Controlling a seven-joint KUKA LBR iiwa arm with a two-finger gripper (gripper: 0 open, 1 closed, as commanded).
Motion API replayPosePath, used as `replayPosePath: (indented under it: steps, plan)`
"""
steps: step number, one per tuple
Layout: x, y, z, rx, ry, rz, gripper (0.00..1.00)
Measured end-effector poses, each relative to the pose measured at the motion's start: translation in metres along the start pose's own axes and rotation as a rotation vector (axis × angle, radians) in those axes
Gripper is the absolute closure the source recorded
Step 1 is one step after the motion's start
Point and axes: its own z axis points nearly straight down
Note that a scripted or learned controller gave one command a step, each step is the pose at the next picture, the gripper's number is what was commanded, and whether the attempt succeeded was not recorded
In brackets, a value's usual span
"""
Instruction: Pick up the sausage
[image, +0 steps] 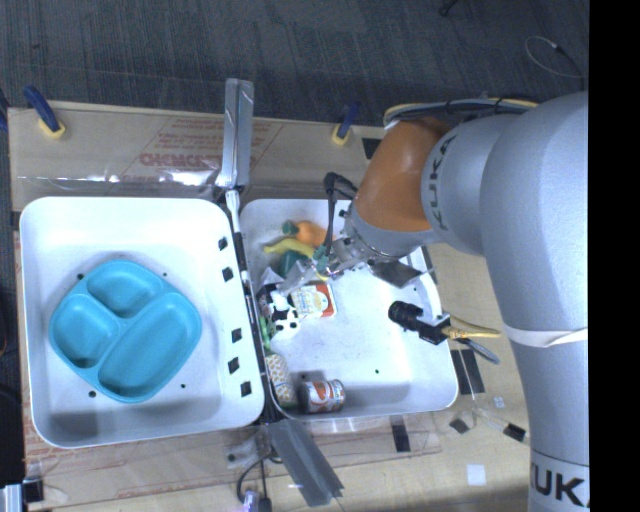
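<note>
The grey arm (520, 230), nearest the camera, is seen reaching in from 3 o'clock over the right bin (370, 350). The tool (334, 258) is held near 12 o'clock of that bin. It is shadowed by the wrist, so whether it is spread or pressed together cannot be told, and nothing can be seen held in it.

What is taken to be the sausage (277, 373), a tan speckled piece, lies at 7 o'clock of the bin, against the left wall and well apart from the tool. This identification is uncertain.

Several risks are judged from here:

- **Wrong pick:** The tool hangs just beside a heap made up of a banana (283, 243), a green thing (292, 262) and a carton (312, 299). A descent from this spot would likely close on one of these.
- **Wall strike:** Because the sausage is tucked into the corner, the wall could be struck, or the tool could be blocked from straddling it.
- **Disturbance:** A can (322, 393) lies near the sausage at 6 o'clock and could be knocked or taken by mistake.
- **Slip:** A rounded piece may roll or squirt out when squeezed.

The blue plate (125, 330) in the left bin (60, 230) is left out of play.
</note>
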Motion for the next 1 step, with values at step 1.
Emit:
replayPosePath:
  steps: [1]
  plan:
    - [0.0191,0.0780,-0.0721,0.007,0.002,-0.077,0.00]
